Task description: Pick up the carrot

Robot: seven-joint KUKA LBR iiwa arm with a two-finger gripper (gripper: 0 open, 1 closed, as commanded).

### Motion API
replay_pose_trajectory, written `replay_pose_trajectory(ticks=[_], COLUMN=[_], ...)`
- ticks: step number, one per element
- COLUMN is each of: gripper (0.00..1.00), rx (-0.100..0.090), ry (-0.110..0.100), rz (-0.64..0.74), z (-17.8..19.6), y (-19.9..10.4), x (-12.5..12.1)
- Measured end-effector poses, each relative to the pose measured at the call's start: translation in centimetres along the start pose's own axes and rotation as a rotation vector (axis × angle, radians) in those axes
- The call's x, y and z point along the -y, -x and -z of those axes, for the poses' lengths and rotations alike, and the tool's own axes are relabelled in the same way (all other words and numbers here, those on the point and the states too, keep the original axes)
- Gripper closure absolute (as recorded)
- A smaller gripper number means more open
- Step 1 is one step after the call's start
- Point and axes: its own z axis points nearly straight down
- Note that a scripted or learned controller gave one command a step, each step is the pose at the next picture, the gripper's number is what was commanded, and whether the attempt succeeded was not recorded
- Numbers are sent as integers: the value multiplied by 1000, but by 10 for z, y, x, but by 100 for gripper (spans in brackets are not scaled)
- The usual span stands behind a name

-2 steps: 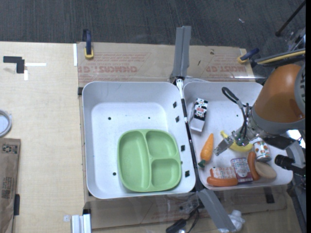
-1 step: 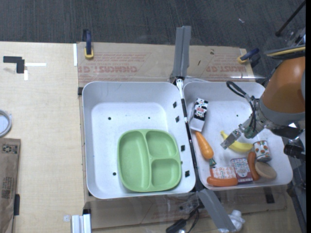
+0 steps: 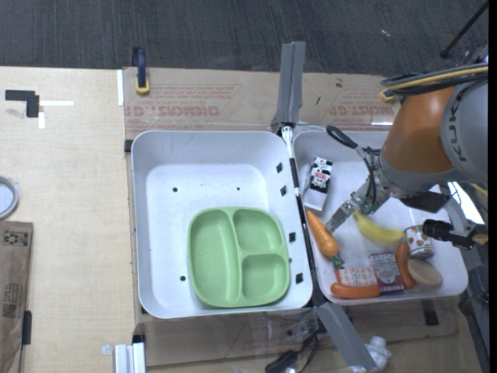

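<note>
- camera view is showing the gripper (image 3: pixel 339 218) hanging low in the right bin (image 3: pixel 460 284), just beside the carrot (image 3: pixel 321 234).
- carrot is lying by that bin's left wall.
- finger opening: cannot tell; nothing is visibly sitting between them.
- green plate (image 3: pixel 237 256) is resting in the left bin (image 3: pixel 155 208).

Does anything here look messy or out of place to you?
Nothing looks spilled or broken. The right bin is simply crowded: the carrot, a banana and other toy foods lie jumbled at odd angles, while the green plate sits alone in the left bin.
</note>
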Motion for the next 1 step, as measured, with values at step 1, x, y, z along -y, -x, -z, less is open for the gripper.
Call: replay_pose_trajectory(ticks=[1], gripper=[0], rx=[-2], ry=[-1], rz=[123], z=[-10], y=[-6], x=[45])
